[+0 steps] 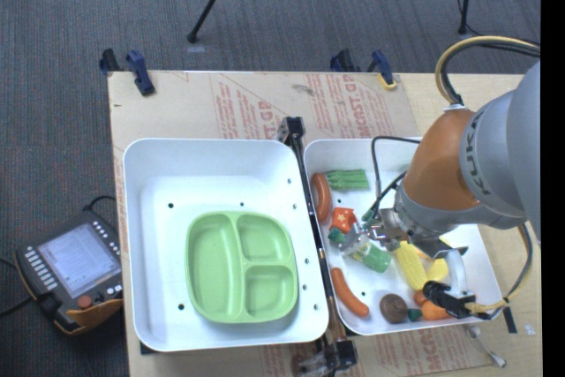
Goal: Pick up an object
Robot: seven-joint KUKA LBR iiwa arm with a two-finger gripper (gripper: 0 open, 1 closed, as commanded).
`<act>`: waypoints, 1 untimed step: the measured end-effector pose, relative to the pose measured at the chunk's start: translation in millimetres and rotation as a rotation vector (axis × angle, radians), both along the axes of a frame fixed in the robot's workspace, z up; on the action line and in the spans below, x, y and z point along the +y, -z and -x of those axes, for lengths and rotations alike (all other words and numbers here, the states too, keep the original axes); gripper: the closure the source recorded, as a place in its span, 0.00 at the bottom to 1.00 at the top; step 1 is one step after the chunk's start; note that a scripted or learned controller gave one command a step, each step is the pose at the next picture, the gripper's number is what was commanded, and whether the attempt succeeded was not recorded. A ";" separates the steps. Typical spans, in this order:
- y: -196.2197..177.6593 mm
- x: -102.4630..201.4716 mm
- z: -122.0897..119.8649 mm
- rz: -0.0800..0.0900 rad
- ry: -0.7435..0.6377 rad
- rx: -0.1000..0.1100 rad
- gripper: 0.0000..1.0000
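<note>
My gripper [357, 241] is low in the right bin [402, 146], in among the toy foods. Right beside it lie a small green piece [377, 260], a red-orange piece [343, 219] and a dark green bit [337, 236]. A yellow corn cob [410, 265] sits just to its right. A green bundle [347, 180] and a reddish sausage [320, 197] lie at the back of the bin. An orange sausage [350, 293], a brown lump [394, 307] and an orange piece [433, 311] lie at the front. I see nothing lifted.
The left bin [150, 190] holds a light green divided plate [241, 267]. The arm's grey and orange wrist [455, 172] covers the right bin's right side. A teach pendant [71, 265] lies left of the bench. Blue clamps [137, 71] hold the board's far edge.
</note>
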State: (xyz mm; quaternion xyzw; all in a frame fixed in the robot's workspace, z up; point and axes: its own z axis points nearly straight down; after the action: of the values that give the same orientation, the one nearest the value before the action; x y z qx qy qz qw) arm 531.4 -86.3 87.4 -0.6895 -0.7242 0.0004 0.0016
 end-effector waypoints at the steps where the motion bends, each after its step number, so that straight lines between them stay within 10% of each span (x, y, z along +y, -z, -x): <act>1: -9.3 -0.1 0.4 -0.002 0.002 0.003 1.00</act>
State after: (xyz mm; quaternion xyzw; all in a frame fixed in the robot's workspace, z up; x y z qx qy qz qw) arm 531.1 -86.4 96.8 -0.6902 -0.7236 0.0008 0.0032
